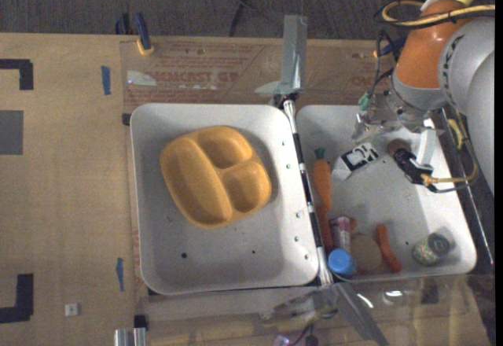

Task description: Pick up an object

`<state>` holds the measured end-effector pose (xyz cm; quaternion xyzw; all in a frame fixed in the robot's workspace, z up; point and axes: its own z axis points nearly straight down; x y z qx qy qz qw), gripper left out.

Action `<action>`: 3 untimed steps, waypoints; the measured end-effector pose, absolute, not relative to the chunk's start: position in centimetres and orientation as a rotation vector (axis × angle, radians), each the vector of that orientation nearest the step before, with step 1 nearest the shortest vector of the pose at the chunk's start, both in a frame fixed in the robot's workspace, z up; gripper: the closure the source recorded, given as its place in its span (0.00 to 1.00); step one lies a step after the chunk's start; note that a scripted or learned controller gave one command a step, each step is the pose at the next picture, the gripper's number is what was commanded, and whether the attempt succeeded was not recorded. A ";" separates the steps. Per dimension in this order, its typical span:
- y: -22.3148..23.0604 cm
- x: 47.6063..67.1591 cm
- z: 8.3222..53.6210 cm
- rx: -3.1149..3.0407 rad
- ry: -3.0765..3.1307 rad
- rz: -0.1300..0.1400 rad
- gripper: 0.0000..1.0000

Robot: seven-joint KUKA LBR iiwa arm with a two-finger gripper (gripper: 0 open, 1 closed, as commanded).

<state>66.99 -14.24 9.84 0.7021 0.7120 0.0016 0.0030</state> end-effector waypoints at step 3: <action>-15.0 65.2 8.7 2.100 2.333 0.004 0.00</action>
